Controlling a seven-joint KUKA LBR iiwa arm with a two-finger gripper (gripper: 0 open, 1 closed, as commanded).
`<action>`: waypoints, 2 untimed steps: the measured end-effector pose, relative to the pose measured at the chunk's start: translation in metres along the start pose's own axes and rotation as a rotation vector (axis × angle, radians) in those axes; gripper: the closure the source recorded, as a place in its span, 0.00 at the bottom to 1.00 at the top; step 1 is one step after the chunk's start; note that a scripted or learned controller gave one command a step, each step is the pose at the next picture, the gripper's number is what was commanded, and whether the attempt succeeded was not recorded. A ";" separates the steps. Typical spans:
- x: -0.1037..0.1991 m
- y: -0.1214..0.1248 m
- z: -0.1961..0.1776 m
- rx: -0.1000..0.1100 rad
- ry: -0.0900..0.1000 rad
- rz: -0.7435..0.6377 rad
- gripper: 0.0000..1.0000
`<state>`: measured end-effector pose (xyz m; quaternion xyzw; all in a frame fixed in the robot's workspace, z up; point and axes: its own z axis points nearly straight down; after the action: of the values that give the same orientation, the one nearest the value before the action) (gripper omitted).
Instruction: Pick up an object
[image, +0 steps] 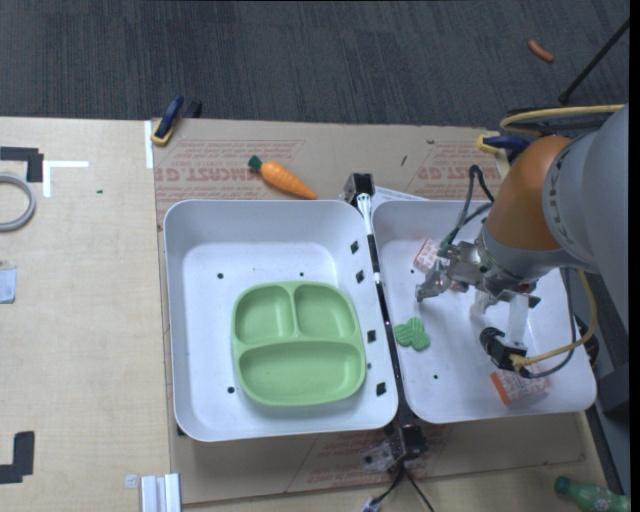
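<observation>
We find the gripper (437, 283) low inside the right bin (560, 395), at the approach stage of the pick, with no object visibly between its parts. How far it stands open we cannot tell from this angle. The nearest candidate, a small green piece (411, 335), lies just below and slightly left of the gripper, apart from it. A red-and-white packet (518, 386) lies further off, below and to its right; another small packet (426, 254) sits just above it. In our judgement, the next move calls for centring over the green piece, descending, and closing on it.
</observation>
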<state>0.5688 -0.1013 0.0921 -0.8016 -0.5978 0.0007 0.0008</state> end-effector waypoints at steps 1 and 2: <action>0.020 0.038 0.000 -0.002 0.000 0.049 0.00; 0.016 0.028 0.000 0.001 0.000 1.014 0.00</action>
<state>0.6003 -0.0941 0.0920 -0.9911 -0.1332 0.0013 0.0005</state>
